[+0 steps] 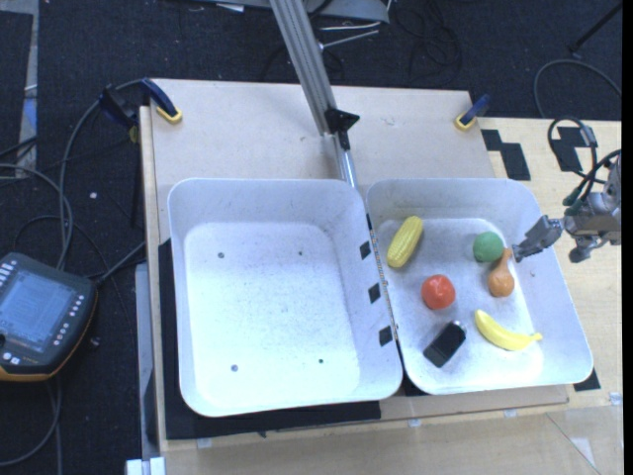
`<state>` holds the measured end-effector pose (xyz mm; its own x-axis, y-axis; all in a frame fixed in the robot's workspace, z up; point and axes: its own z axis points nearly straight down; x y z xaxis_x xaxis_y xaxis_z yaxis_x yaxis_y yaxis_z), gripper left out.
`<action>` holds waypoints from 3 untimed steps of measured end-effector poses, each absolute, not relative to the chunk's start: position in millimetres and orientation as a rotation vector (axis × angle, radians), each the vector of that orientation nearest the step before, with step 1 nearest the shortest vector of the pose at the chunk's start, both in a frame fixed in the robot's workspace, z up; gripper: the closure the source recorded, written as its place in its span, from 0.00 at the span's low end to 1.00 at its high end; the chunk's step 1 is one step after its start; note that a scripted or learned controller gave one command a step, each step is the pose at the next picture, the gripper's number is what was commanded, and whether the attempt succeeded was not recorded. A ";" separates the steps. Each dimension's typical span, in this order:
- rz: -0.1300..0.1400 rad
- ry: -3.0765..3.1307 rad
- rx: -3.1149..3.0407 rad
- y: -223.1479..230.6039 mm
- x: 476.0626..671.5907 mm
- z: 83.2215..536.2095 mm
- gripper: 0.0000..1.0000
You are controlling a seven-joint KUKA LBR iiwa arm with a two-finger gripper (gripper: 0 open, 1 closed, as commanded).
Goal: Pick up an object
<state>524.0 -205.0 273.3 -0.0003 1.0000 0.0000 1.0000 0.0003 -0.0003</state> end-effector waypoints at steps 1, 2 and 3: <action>0.004 -2.219 -2.218 -200.3 514.9 217.4 0.00; 0.003 -2.219 -2.219 -201.4 512.6 175.1 0.00; 0.003 -2.219 -2.218 -197.2 506.6 130.6 0.00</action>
<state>506.6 -197.2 130.6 -0.0005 1.0000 0.0013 1.0000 0.0006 -0.0040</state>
